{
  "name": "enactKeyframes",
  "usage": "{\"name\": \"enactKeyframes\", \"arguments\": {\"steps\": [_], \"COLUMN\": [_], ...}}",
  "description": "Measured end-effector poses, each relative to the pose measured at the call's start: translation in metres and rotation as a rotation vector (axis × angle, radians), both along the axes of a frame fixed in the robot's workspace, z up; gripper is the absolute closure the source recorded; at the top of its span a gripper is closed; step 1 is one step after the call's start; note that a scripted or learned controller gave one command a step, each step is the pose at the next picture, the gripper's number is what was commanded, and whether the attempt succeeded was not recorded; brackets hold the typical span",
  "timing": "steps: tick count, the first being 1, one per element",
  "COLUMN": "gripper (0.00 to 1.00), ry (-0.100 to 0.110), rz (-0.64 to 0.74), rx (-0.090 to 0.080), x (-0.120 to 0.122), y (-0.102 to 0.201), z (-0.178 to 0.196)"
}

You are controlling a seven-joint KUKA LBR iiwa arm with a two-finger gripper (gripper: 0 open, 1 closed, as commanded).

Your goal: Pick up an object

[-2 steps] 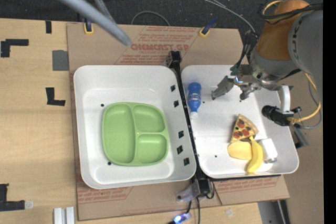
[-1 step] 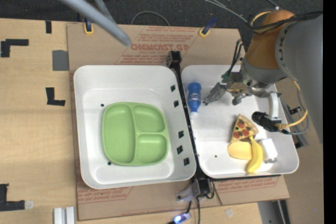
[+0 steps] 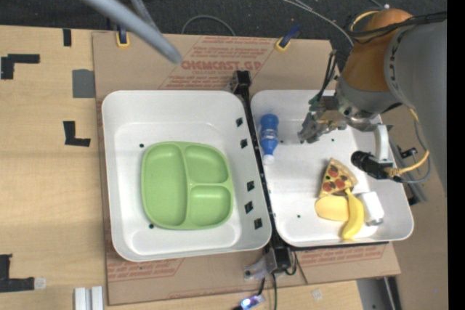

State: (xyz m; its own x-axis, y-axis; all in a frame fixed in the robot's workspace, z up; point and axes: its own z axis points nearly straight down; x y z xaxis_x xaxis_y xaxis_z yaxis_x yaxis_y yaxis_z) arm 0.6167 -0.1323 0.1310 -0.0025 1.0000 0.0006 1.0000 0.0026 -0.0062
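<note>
The pincer point(image 3: 314, 128), whose state cannot be told, hangs between blue bottle point(image 3: 268, 133) and pizza slice point(image 3: 336, 178), so descending here likely grabs nothing.

Two white bins point(image 3: 116, 109) sit side by side on the bench. One holds a single green divided plate point(image 3: 187, 185). The other holds one blue bottle point(image 3: 269, 133), one pizza slice point(image 3: 337, 178), one banana point(image 3: 354, 216), one yellow fruit point(image 3: 330, 209) and one small white block point(image 3: 373, 207).
</note>
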Motion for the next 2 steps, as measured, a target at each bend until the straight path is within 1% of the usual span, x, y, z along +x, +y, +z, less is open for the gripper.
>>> {"name": "enactKeyframes", "arguments": {"steps": [1,2], "gripper": [1.0,1.0], "ry": [-0.007,-0.006], "rz": [-0.001,-0.001], "rx": [0.0,-0.001], "x": [0.006,0.007], "y": [0.009,0.01], "z": [0.052,0.098]}}
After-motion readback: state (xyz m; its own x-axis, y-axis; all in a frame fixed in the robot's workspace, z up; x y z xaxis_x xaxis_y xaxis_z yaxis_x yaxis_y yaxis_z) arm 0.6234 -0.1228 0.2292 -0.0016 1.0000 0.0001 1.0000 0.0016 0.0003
